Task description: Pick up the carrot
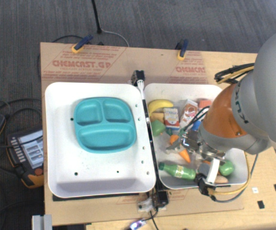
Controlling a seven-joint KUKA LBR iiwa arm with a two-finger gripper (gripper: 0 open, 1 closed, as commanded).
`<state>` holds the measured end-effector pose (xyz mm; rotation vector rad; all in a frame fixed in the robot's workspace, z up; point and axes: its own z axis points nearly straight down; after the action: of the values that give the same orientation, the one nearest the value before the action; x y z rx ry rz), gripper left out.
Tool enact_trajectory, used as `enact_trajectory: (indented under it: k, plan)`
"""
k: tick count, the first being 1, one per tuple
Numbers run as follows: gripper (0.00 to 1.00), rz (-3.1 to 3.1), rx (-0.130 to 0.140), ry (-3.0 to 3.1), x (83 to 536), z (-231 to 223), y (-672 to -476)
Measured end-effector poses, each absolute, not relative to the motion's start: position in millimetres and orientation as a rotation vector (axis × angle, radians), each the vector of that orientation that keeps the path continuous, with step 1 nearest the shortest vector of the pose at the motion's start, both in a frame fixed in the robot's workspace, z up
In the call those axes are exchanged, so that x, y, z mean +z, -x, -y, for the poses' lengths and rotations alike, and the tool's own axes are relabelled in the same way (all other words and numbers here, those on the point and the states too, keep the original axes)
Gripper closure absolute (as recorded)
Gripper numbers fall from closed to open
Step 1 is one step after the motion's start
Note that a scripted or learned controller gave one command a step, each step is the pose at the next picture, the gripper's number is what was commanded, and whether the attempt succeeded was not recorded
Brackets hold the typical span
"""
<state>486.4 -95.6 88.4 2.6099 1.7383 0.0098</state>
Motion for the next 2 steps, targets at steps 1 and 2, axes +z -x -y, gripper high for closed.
enact_trajectory:
  k: [1,2]
  plan:
    - [0.0,-0.913,0.017,-3.0,88.5,97.0,-487.8]
    - [0.0,-0.913,0.017,-3.0,88.6,97.1,-487.7]
